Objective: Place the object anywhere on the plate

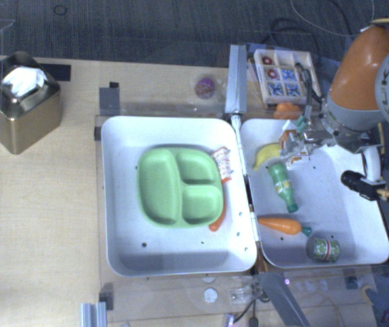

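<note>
A green divided plate [179, 186] lies in the middle of the left bin [122, 251]. A red and white packet [222, 162] rests against the plate's right rim, and a thin orange piece [214, 223] pokes out at its lower right corner. In the right bin [358, 210] lie a yellow banana [266, 155], a green bottle [282, 186], a carrot [279, 225] and a small round can [323, 248]. My gripper [296, 145] hangs low over the right bin's upper left part, just right of the banana and above the bottle's cap.
A brown box [18, 101] with white tissue stands at the far left of the bench. Behind the right bin lie a flat patterned box [281, 77] and an orange item [286, 109]. A purple disc [206, 86] sits behind the left bin. A metal divider [236, 80] rises between the bins.
</note>
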{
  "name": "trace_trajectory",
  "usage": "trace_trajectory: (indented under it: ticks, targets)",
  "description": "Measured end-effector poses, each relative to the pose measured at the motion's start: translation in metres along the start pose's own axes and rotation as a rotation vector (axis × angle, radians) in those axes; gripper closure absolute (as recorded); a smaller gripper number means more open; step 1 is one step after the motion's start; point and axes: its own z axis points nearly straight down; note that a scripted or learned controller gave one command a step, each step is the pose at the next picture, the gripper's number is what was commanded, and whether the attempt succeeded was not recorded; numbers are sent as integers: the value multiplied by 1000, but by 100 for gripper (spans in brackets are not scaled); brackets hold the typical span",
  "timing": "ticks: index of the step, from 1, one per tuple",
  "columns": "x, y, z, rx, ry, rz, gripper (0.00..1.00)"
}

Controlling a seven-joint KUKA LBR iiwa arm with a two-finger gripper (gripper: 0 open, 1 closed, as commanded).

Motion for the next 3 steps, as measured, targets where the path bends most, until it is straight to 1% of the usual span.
trace_trajectory:
  ticks: [1,2,3]
  targets:
    - [70,-41,3,1,2,-152,100]
    - [152,-42,2,0,2,-245,100]
    - [152,-42,2,0,2,-244,0]
